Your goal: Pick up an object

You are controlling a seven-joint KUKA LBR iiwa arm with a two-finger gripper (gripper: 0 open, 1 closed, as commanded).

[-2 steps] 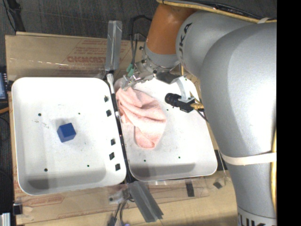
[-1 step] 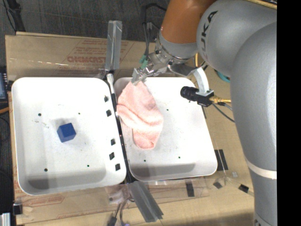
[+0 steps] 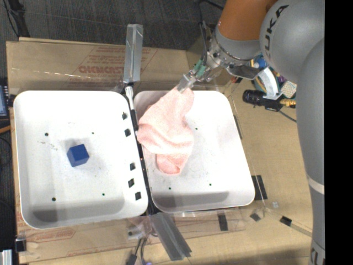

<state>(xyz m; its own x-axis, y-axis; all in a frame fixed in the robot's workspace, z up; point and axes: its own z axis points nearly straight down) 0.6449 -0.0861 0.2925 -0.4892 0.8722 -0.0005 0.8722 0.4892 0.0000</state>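
A pink cloth (image 3: 167, 131) hangs from my gripper (image 3: 186, 85) above the right bin (image 3: 220, 148). The gripper is shut on the cloth's top corner near the bin's far edge. The cloth's lower folds trail down over the left half of that bin; I cannot tell whether they still touch the floor. A small blue cube (image 3: 78, 154) lies in the left bin (image 3: 44, 115), left of centre.
A metal divider with black clips (image 3: 132, 148) runs between the two bins. The bench is covered with cardboard (image 3: 66, 59). The grey arm (image 3: 303, 65) fills the right side above the bench.
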